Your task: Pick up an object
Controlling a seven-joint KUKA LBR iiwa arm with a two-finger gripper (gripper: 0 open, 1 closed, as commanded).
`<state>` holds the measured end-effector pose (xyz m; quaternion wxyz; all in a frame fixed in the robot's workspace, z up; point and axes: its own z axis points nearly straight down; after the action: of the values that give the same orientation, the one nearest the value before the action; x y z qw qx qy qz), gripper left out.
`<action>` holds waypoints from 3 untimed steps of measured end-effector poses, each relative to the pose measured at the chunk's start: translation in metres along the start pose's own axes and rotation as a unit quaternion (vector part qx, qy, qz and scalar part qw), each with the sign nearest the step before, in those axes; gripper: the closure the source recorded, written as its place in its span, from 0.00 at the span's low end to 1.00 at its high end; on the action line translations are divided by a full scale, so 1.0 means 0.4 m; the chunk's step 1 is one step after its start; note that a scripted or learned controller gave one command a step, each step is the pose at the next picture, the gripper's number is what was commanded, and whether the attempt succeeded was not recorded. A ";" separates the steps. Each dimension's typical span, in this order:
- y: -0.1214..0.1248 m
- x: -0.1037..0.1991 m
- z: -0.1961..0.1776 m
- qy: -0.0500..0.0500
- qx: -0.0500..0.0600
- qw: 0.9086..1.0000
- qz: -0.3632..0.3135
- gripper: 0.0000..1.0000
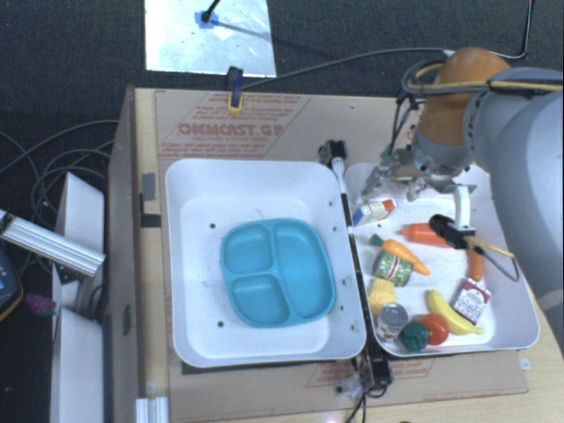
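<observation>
The left bin (189,236) holds a blue tray (278,271) with three compartments, lying flat near the bin's middle. The right bin (520,324) is crowded. A bottle (374,210) lies at its upper left, with a carrot (423,233) to the right of it. A second carrot (407,256) lies below, against a green can (394,271). Corn (381,296) and a tin (392,317) sit along the left wall. A tomato (434,329), a banana (449,314) and a red-and-white carton (471,300) lie toward the lower right. The gripper (398,181) hangs over the upper end of the right bin, near the bottle and just up the view from it; whether it is released or clenched cannot be told. The bottle, the nearest thing to it, lies on its side close to the wall between the bins. Its long axis runs across the view, the right end tipped a little toward the top of the view and the red-marked end to the right.
</observation>
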<state>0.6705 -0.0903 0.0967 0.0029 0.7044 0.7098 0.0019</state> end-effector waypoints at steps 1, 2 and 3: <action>0.003 0.000 -0.028 0.000 -0.002 1.000 -0.001 1.00; 0.003 0.000 -0.028 0.000 -0.002 1.000 -0.001 0.00; -0.004 -0.003 0.023 0.000 0.002 1.000 0.001 0.00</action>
<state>0.6689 -0.0916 0.0875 0.0011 0.7054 0.7088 0.0002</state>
